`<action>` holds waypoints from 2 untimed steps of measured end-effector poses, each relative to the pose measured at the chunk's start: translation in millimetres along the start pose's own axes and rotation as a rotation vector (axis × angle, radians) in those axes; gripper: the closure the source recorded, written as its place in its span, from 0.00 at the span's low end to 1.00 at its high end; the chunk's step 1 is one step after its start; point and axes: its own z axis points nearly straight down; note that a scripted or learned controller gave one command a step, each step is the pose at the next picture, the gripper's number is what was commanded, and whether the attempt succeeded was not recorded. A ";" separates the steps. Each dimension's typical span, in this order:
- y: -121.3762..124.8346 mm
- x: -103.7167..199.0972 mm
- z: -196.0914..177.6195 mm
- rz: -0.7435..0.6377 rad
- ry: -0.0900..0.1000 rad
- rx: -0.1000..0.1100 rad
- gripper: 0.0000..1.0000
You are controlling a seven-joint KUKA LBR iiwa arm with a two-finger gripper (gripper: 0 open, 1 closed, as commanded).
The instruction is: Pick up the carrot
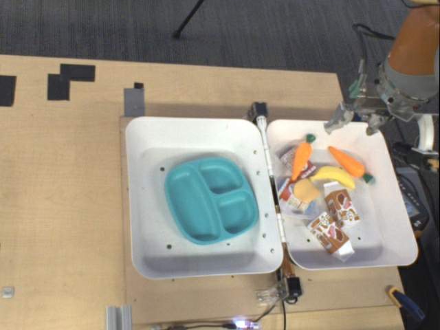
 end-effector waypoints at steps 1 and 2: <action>-8.0 -42.0 159.3 -0.254 0.000 0.006 0.00; -2.4 -40.2 142.8 -0.258 -0.004 -0.010 1.00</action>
